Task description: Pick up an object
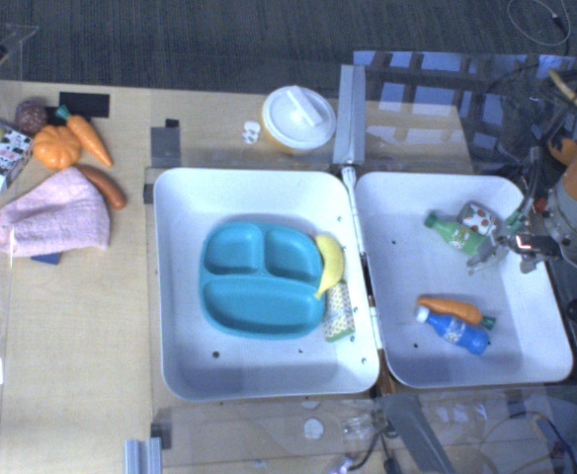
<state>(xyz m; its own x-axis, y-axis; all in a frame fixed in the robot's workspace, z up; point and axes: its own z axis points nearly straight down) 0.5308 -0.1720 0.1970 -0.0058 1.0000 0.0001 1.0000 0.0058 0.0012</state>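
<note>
You have no pick yet; nothing sits between the fingers of the gripper point(511, 243), which I judge partly open and empty above the right bin point(407, 363); the lift is all still to do. The green bottle point(458, 229) lies just beside the gripper at its nine o'clock, apparently not touching; the carrot point(451, 310) and blue bottle point(458, 333) lie near, at seven o'clock, side by side.

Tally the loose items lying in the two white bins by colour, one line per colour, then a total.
Blue: 2, tray and bottle
Yellow: 1, banana
Green: 2, bottle and sponge
Orange: 1, carrot
Total: 6
</note>
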